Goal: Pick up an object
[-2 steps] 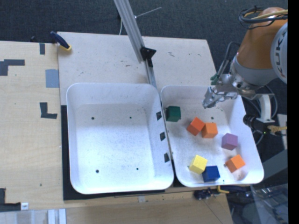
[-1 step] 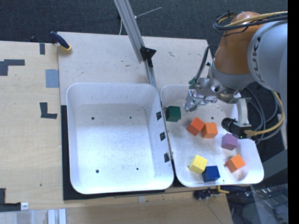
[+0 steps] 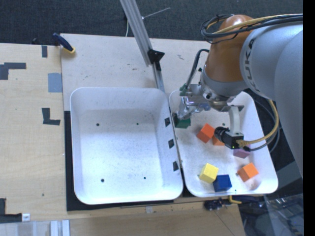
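At the right bin's (image 3: 263, 181) upper left, the gripper (image 3: 184, 113) is pinching a green block (image 3: 183, 123) (seemingly lifting it).

1. A single camera is mounted above the bench (image 3: 113, 58) and looks down on it at a slant.
2. Both white bins fall inside the frame: the left bin (image 3: 78, 132) sits near the middle, and the right bin (image 3: 263, 173) lies toward the right side.
3. The far edge of the bench is toward the top, with dark floor (image 3: 59, 9) beyond it.
4. The arm (image 3: 261, 58) comes in from the right and rises close to the lens, so it looks large and covers part of the right bin.
5. With one view, nothing overlaps with another.
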Tool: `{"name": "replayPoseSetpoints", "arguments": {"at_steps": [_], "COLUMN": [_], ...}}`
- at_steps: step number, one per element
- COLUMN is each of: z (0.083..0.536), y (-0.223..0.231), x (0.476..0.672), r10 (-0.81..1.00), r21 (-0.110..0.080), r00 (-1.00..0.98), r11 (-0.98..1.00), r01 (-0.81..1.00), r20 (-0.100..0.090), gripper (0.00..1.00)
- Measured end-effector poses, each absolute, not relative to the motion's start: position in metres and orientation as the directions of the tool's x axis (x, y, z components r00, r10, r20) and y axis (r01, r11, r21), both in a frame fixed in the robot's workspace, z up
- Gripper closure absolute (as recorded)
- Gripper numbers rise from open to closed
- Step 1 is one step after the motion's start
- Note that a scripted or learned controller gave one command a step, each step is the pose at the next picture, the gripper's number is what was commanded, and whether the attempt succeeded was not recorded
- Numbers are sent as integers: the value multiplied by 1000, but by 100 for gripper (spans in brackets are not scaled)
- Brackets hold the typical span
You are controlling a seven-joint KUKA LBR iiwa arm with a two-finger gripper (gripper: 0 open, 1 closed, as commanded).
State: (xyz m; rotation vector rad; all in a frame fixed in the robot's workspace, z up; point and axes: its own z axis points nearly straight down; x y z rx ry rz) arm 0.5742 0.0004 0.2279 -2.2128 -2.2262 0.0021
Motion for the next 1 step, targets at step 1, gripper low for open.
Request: {"name": "replayPoseSetpoints", "arguments": {"at_steps": [1], "z": [219], "y": [58], "x": [570], "r10": [1000], "r21": [-3], "r00": [-8], "r11": [8], "r01": [1000], "r20": [1], "gripper": [100]}}
